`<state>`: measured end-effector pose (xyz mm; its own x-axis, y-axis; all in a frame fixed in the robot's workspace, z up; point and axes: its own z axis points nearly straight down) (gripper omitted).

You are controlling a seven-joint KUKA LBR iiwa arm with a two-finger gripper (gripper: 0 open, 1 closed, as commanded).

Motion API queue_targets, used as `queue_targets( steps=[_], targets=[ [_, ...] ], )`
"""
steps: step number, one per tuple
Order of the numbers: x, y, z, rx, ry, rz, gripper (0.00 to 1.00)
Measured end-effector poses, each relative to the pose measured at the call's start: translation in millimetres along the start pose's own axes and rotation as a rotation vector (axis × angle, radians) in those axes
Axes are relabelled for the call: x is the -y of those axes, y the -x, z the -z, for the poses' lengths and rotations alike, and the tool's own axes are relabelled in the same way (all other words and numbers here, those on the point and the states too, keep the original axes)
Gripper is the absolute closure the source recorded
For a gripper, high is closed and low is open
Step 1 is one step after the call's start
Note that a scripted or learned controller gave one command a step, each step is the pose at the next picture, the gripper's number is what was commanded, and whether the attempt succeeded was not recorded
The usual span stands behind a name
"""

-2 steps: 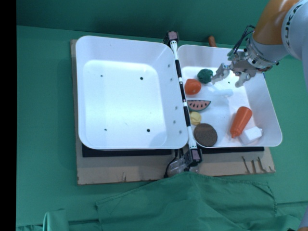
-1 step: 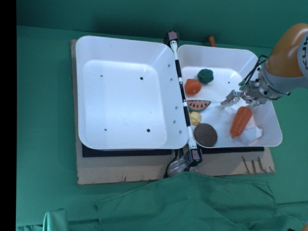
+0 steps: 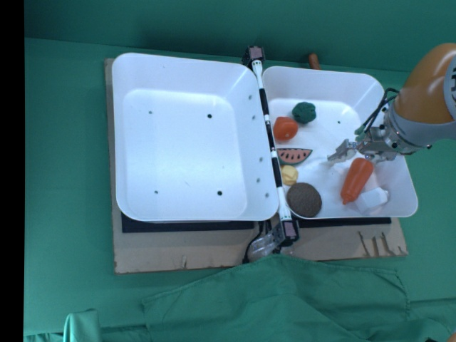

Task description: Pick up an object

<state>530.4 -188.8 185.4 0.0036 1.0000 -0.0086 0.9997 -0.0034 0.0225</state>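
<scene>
1. Bins sit side by side on the tabletop, resting on a cardboard sheet; the left bin has nothing for you to grasp, so your work is all in the right bin.
2. You have several candidates there: a dark green piece and an orange-red piece near the divider, a watermelon slice, a small yellow piece and a brown round object lower down, plus an orange carrot and a white block by the right wall.
3. Your gripper reaches in from the right and hangs above the bin floor, just up and left of the carrot's top end. Nothing lies between its fingers; whether they are spread or pressed together you cannot tell from this slanted view.
4. Judging by that position, the carrot is the likeliest target: it is the nearest item, and it lies tilted with its upper end just beside the gripper.
5. Note why this one is awkward: the carrot's lower end touches the white block and both crowd the right wall, so a finger has little room on that side.
6. The items along the divider lie apart from one another, which should make them easier picks if the carrot slips.
7. The task looks barely begun: nothing is lifted yet.
</scene>
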Motion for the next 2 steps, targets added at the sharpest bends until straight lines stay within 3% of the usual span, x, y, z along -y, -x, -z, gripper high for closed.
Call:
queue_targets(
  steps=[1,2],
  targets=[
    [59,1,1,0.002,0.001,-0.003,0.00],
    [56,3,12,0.004,0.004,-0.004,1.00]
  ],
)
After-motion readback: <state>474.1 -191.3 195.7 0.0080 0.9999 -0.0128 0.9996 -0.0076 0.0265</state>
